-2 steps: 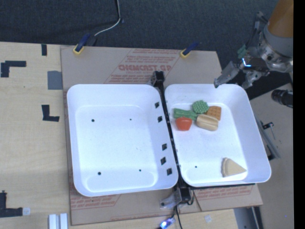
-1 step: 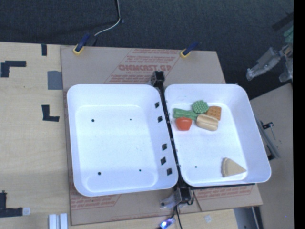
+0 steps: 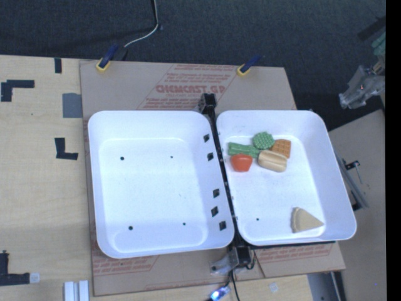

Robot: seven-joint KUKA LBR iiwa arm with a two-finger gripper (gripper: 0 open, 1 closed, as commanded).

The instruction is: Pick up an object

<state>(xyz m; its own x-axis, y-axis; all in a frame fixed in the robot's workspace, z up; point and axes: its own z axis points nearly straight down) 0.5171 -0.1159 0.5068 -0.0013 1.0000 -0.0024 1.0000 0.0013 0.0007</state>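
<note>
The right bin point(image 3: 313, 168) holds several toy foods. A green leafy piece point(image 3: 254, 144) lies in its upper middle, with a red tomato point(image 3: 242, 162) just below its stem. An orange waffle-like piece point(image 3: 282, 147) and a tan bread roll point(image 3: 272, 160) sit right beside them. A tan wedge point(image 3: 305, 220) lies alone near the bin's front right corner. My gripper point(image 3: 359, 93) appears as a grey shape at the far right, outside and above the right bin, well away from all the objects.
The left bin point(image 3: 150, 180) stands beside the right one, joined by a black clip row point(image 3: 216, 180). Both rest on a brown cardboard sheet point(image 3: 182, 86) held by clamps. A cable point(image 3: 150, 17) runs at the back.
</note>
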